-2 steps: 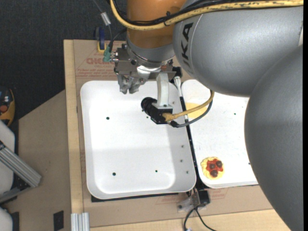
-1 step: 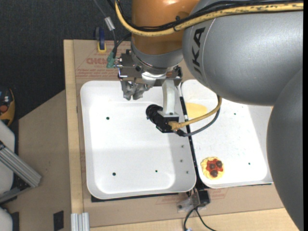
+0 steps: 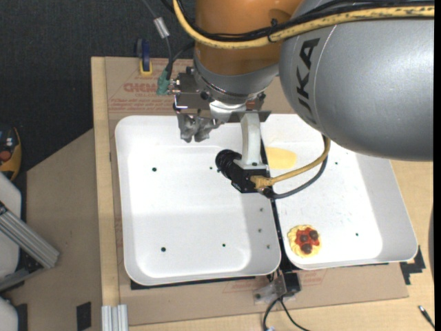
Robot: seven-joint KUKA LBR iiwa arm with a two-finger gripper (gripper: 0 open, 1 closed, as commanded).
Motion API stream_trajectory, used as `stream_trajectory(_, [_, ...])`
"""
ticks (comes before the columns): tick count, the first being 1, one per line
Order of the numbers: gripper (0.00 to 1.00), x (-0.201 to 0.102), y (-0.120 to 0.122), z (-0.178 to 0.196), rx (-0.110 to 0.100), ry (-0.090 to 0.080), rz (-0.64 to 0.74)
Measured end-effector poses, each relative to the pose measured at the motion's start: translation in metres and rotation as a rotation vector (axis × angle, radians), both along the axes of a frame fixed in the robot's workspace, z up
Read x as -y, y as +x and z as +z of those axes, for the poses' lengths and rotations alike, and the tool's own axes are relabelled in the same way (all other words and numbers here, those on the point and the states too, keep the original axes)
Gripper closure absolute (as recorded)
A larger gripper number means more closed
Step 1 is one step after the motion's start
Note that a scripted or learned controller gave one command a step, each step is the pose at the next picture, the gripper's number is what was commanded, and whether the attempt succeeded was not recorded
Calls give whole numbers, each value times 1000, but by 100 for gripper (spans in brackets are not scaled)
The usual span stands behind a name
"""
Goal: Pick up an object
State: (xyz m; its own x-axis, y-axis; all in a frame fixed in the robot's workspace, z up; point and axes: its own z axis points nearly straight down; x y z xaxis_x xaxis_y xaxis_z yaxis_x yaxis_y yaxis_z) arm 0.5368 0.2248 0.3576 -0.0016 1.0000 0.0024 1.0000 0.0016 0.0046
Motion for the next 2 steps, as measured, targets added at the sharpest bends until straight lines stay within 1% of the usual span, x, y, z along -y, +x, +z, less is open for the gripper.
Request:
stream_trajectory(1, [100, 0, -24, 27, 0, 0, 1])
stream_trajectory(2, [100, 1, -22, -77, -16, -7, -3])
